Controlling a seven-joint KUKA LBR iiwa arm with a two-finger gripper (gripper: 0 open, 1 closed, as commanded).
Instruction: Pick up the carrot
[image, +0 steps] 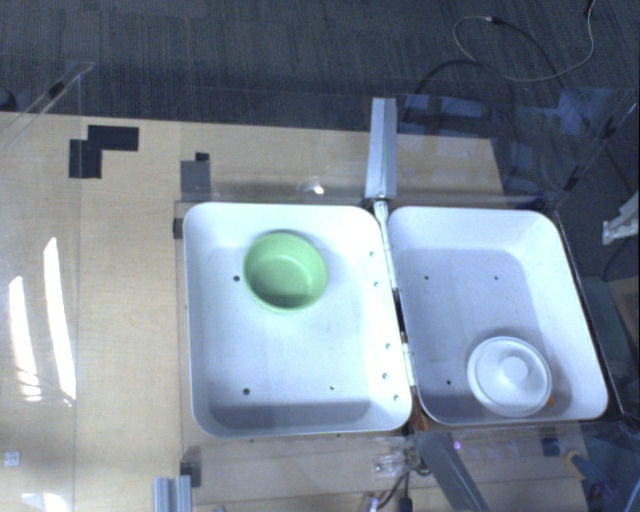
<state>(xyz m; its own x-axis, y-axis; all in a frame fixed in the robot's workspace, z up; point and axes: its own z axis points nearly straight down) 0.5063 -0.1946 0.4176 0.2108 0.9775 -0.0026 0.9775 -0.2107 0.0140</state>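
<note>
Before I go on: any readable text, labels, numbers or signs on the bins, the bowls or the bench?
None readable.
Green bowl: plain, no markings.
White bowl: plain, no markings.
Left bin and right bin: bare white.
Bench: black tape shapes at upper left, no letters.

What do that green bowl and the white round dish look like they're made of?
The green bowl looks like matte plastic: one even pale green, soft shading, no sharp glints. The white round dish is probably plastic too, though ceramic is possible; it is smooth, plain white, with a raised ring and a faint sheen. Both sit in white bins that look like moulded plastic.
</note>
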